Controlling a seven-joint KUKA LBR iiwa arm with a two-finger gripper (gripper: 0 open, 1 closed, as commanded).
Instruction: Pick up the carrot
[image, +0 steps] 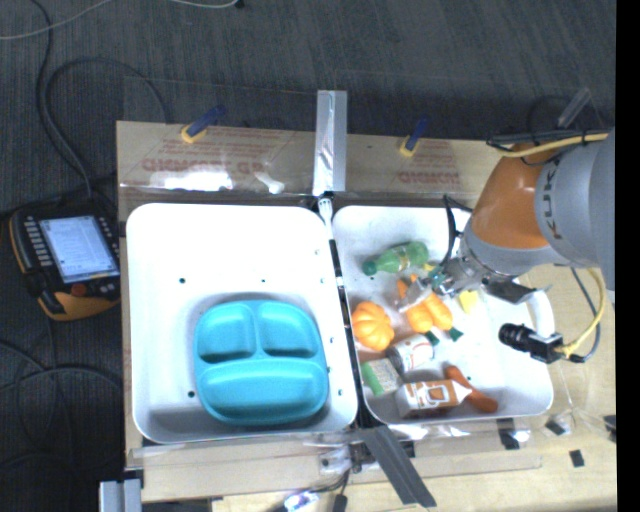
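Hanging low in the right bin (540, 400), the pincer (447, 283) sits just above the yellow-orange pepper (428, 316); open or closed, I cannot tell. The carrot (470, 390) lies well below it near the bin's front edge, beside a carton (430, 395). A blue tray (262, 362) fills the left bin (160, 250).

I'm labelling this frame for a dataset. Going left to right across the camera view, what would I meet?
Handheld control pendant → left white bin → blue divided tray → small orange pumpkin → orange pepper → carrot → orange band of the arm.
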